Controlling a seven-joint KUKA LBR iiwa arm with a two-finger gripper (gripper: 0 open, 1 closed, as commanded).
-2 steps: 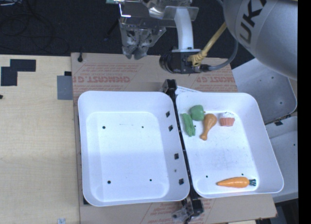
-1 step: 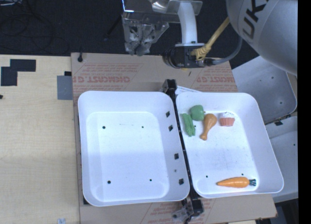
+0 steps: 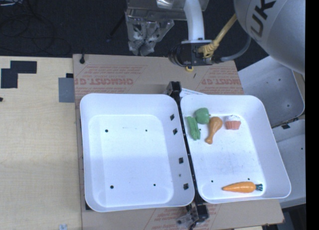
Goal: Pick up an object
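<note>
Five toys in right bin [image 3: 271, 139], none grasped; gripper [image 3: 144, 39] parked high behind bins, finger state unreadable, pick pending

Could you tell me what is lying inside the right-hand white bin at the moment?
The right bin holds a carrot near its front edge, and toward the back a green pod, a green leafy piece, a drumstick and a small cupcake. Nothing covers them.

Grey arm [image 3: 271, 9] raised high, pincer [image 3: 144, 39] pointing down (fingertips close together)
</note>
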